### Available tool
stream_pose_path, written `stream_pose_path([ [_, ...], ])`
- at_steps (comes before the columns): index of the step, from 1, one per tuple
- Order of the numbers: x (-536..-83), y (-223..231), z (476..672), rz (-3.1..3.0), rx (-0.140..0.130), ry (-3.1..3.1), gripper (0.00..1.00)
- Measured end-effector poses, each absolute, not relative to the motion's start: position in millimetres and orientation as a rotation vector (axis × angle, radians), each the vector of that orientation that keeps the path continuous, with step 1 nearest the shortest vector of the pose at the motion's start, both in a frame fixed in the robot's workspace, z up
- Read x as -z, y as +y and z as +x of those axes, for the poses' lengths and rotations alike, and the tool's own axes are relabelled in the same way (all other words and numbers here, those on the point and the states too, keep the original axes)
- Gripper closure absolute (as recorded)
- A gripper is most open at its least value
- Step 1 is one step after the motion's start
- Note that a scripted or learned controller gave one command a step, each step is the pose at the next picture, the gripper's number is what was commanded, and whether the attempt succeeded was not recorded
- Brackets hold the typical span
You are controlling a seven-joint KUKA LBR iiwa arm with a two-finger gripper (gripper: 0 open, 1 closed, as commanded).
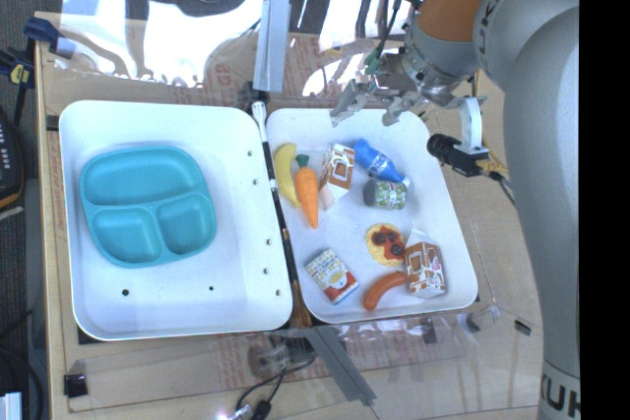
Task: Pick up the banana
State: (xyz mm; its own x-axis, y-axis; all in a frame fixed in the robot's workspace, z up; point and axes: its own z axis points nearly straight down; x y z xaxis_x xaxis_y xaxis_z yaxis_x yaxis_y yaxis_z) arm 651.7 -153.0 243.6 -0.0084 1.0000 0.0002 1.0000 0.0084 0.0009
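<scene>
The yellow banana [284, 172] lies near the left wall of the right bin [455, 223], its lower end against an orange carrot [309, 196]. My gripper [370, 106] hangs over the bin's far edge, up and to the right of the banana and well apart from it. Its two fingers [344, 105] are spread and nothing sits between them.
The right bin also holds a small carton [340, 166], a blue bottle [379, 161], a green can [387, 195], a pizza slice [385, 243], a sausage [383, 288] and two more cartons [331, 274]. A blue divided tray [148, 204] rests in the left bin [236, 162].
</scene>
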Motion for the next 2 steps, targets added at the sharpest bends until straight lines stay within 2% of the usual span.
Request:
stream_pose_path([
  [1, -107.0, -115.4, 643.6, 2.118, 0.005, 2.325, 0.00],
  [2, -118.3, -115.0, 644.6, 2.114, 0.003, 2.327, 1.00],
])
